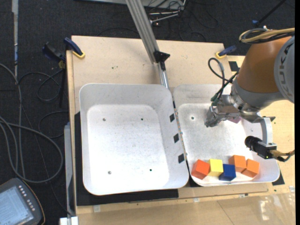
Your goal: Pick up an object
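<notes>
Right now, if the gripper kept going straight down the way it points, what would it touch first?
Probably the bare speckled floor of the right white bin; the gripper hangs well clear of the coloured blocks, though depth is unclear.

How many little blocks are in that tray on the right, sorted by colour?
Orange blocks: 3, one at the row's left end and two at its right end
Yellow block: 1
Blue block: 1
Total: 5 blocks, all along the near edge of the right bin.
</notes>
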`<action>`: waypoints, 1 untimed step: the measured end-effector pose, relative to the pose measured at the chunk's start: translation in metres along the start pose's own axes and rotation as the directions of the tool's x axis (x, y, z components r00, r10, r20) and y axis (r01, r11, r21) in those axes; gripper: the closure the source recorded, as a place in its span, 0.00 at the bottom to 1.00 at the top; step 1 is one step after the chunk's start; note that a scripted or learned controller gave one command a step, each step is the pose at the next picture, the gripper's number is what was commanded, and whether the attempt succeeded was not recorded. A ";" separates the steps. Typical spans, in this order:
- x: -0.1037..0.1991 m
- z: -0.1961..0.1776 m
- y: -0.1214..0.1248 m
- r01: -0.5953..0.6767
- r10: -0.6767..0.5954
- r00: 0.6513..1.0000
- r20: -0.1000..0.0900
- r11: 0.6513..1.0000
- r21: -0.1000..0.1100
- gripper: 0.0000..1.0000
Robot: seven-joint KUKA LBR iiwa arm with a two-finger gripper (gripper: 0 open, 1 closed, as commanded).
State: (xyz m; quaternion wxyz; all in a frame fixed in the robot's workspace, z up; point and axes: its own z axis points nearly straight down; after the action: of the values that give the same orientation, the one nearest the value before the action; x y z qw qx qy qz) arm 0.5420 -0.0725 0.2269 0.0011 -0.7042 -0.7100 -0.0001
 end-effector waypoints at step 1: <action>0.062 0.004 -0.008 0.001 -0.001 1.000 -0.001 1.000 0.001 1.00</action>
State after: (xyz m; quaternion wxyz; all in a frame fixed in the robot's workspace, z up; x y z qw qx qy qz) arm 0.5339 -0.0103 0.2233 0.0016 -0.7037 -0.7105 -0.0002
